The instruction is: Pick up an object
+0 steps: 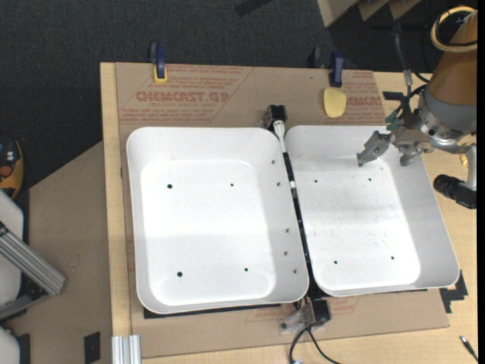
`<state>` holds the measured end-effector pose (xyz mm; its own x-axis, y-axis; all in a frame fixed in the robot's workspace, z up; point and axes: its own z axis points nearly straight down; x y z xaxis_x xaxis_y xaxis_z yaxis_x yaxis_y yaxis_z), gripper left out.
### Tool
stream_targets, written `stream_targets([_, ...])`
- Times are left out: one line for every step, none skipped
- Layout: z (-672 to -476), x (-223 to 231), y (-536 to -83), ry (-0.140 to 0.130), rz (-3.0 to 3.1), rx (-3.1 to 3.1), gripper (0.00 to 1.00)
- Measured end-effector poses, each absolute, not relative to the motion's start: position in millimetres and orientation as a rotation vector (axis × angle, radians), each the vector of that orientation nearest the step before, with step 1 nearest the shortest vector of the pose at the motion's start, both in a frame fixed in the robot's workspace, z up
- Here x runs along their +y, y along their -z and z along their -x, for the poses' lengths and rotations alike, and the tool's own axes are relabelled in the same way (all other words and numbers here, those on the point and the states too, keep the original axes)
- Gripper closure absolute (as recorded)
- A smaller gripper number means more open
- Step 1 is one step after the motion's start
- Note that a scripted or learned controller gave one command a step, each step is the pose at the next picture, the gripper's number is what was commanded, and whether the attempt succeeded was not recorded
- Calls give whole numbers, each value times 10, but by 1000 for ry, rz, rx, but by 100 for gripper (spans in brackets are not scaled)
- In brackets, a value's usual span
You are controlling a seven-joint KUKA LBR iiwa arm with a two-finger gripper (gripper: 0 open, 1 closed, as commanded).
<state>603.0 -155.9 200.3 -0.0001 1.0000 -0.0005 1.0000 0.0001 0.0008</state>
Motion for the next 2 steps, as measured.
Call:
stream_targets([-6037, -1559, -2114, -3, -2218, 2220, 100])
stream_targets([-6332, -1363, -3506, -17, -2204, 2215, 100])
